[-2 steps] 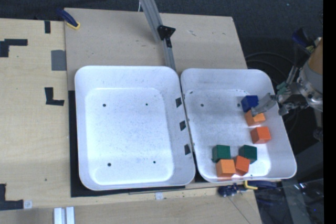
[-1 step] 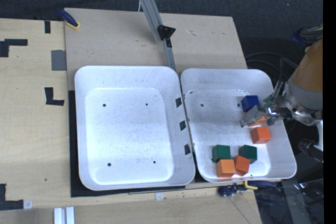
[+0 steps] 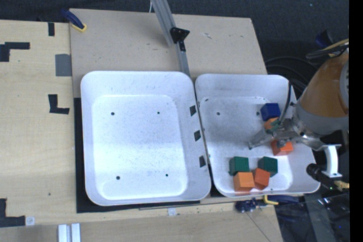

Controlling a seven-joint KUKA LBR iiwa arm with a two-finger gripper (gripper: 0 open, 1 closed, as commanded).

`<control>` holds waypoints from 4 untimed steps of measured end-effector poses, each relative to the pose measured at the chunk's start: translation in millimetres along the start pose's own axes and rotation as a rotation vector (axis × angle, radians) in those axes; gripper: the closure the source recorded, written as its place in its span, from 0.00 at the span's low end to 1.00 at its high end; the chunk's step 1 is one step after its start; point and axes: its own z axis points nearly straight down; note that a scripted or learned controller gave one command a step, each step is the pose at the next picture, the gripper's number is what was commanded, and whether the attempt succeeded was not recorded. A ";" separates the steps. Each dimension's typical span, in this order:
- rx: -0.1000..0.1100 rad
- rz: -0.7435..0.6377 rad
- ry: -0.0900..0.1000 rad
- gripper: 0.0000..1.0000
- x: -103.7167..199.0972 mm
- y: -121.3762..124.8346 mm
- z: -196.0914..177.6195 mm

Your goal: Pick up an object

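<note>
Several small blocks lie in the right white bin (image 3: 227,93). A blue block (image 3: 270,110) sits near the far right wall, with a small orange block (image 3: 270,121) just in front of it. A red-orange block (image 3: 282,148) lies by the right wall. Two green blocks (image 3: 239,164) (image 3: 267,165) and two orange blocks (image 3: 244,180) (image 3: 261,177) cluster at the near edge. My gripper (image 3: 271,133) hangs low over the bin's right side, between the small orange block and the red-orange one, partly hiding both. Whether it touches either is unclear.
The left white bin (image 3: 139,133) stands beside the right one. A slanted metal bar (image 3: 161,3) reaches in from the top and ends at the bins' shared far corner. The arm's orange band (image 3: 329,88) overhangs the right bin's rim.
</note>
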 end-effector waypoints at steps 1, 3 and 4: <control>-0.004 -0.001 -0.002 1.00 -0.5 1.2 -13.2; -0.014 0.000 -0.006 1.00 -3.2 9.0 -119.4; -0.009 0.000 -0.004 1.00 -2.8 9.6 -135.7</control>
